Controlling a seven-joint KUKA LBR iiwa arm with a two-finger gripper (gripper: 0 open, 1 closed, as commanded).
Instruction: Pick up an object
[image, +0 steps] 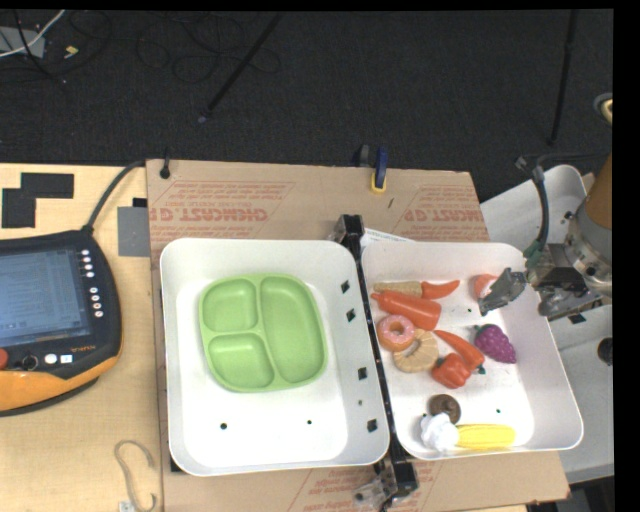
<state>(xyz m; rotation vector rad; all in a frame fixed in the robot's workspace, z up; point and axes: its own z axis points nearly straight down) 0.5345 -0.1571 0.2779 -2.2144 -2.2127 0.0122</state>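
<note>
- The grey two-finger hand (503, 290) hung at three o'clock over the right white bin (562, 400); whether spread or pressed together, one cannot tell.
- A purple plastic grape bunch (495, 343) lay just at its six o'clock.

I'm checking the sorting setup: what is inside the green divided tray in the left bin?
The green divided tray sits in the left bin, and all three compartments show bare green plastic. The tray covers the bin floor beneath it, so that stays unseen.

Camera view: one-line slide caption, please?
Gripper hovers over right bin of toy food near purple grapes; green divided plate sits in left bin.
</note>
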